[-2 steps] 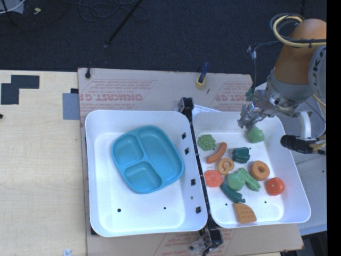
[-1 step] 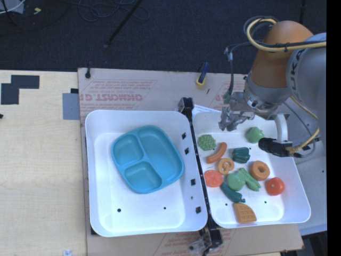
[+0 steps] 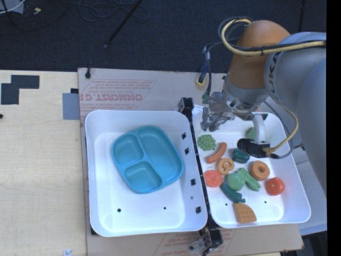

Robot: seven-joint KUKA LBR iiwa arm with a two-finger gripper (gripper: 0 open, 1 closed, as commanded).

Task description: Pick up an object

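The jaws hang at the right bin's upper-left corner — open or closed I cannot tell — just above the green broccoli piece and sausage, among toy foods, while the left bin holds a blue divided plate.

I cannot tell how the hand stands, it is too blurred. The arm hides the right bin's far corner.
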